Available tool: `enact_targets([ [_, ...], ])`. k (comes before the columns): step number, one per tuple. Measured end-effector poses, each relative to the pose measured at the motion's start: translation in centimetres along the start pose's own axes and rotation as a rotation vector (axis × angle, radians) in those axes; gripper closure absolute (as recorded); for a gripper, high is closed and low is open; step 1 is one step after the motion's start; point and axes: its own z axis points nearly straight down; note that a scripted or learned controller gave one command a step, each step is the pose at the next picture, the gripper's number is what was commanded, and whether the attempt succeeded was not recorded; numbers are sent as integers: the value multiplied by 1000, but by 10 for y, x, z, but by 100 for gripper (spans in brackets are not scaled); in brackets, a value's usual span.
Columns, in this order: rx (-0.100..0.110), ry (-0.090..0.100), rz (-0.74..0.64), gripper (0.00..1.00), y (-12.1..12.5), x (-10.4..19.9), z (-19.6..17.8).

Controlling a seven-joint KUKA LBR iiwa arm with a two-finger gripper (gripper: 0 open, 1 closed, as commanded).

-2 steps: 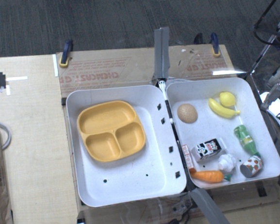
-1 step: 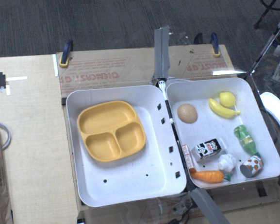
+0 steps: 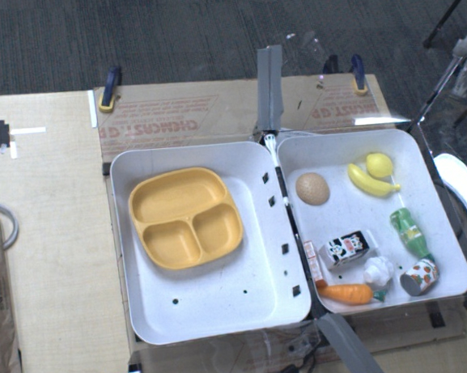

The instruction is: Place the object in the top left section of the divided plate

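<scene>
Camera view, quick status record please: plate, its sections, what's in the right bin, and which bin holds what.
plate: yellow plastic divided plate, in the left white bin, tilted slightly
plate sections: one long one at the top, two smaller ones below; nothing in any of them
right white bin contents: brown egg, yellow banana, yellow lemon, green bottle, black-and-white milk carton, orange carrot, white crumpled object, small printed can
task state: not yet done

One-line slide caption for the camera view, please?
Yellow divided plate in left bin; egg, banana, carrot in right bin.
</scene>
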Motion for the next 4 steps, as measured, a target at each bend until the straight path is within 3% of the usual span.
enact_targets([
  [1, 0, -1, 117, 0, -1, -15, -1],
  [2, 1, 3, 303, 0, 10, 72, 118],
  [3, 0, -1, 99, 0, 48, 54, 12],
  [4, -1, -2, -126, 0, 60, 21, 8],
])
